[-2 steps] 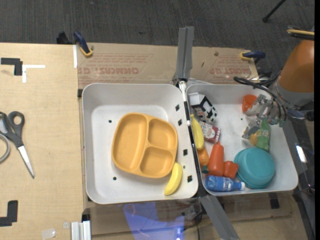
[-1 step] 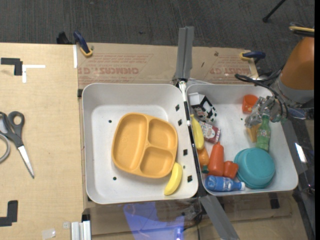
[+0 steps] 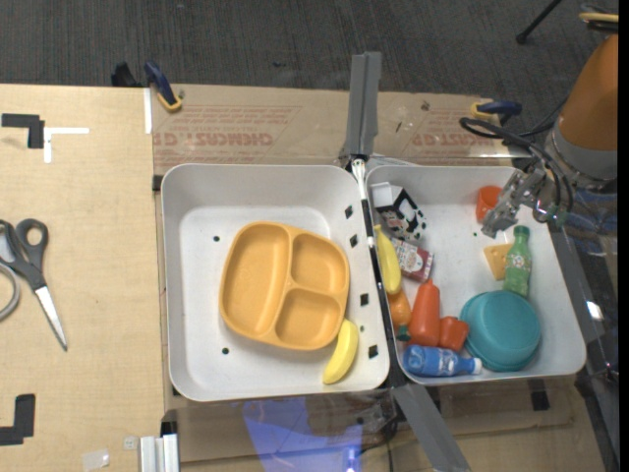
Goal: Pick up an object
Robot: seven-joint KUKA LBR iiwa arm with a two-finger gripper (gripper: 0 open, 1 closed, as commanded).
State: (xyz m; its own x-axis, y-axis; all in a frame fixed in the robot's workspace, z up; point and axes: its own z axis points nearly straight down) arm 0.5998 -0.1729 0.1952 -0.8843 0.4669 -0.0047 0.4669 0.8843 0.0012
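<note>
Over the right bin (image 3: 565, 293), near its upper right corner, the gripper (image 3: 503, 214) hangs just above the floor — fingers look slightly apart, nothing between them. The orange band of the arm (image 3: 595, 96) sits at the frame's right edge.

Right bin contents:
- small orange cup (image 3: 488, 203) just left of the gripper tips, close but I can't tell if touching
- green bottle (image 3: 518, 261) below the gripper, upright-ish, with a yellow wedge (image 3: 497, 260) against its left side
- teal bowl (image 3: 502, 328) in the lower right, rim up
- blue bottle (image 3: 439, 362) lying flat along the bottom wall, touching the bowl's lower left edge
- orange-red carrot (image 3: 426, 311) and a small red block (image 3: 454, 332) between the blue bottle and the bin's middle
- yellow banana (image 3: 389, 263) along the left wall, a red packet (image 3: 415, 260) beside it, a black-and-white item (image 3: 401, 208) above that

Left bin (image 3: 187, 283): orange divided plate (image 3: 285, 285) in the centre, tilted a bit — a second banana (image 3: 341, 353) resting at its lower right corner.

Scissors (image 3: 34, 268) lie on the bench (image 3: 79, 362) well left of both bins.
</note>
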